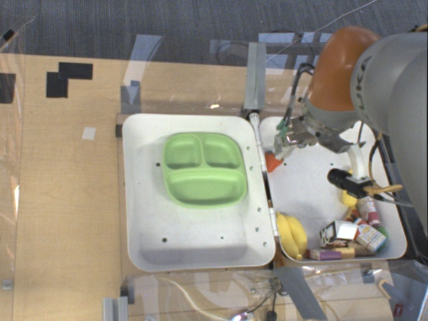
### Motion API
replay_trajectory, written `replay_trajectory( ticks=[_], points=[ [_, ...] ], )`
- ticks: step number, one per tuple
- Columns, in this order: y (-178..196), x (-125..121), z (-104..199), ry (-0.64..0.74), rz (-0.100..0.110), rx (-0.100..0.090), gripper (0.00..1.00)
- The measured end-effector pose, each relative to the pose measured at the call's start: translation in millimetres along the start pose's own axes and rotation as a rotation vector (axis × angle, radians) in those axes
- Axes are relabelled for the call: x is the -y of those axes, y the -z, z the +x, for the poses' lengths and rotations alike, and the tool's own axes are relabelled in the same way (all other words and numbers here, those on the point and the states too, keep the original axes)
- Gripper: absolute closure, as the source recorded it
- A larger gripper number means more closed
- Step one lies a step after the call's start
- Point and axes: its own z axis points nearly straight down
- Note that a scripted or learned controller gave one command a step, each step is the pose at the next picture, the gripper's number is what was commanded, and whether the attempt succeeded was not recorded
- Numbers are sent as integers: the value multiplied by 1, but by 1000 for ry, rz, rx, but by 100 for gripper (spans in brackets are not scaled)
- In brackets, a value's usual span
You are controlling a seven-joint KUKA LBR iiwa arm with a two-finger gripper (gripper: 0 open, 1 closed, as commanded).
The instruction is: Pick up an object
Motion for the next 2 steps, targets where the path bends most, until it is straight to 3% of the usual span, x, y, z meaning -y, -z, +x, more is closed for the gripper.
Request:
replay_trajectory(
  ticks=[1, 2],
  points=[
    [-93, 37, -73, -161, -12, 2, 100],
    [-92, 37, -75, -163, -15, 7, 0]
  ],
)
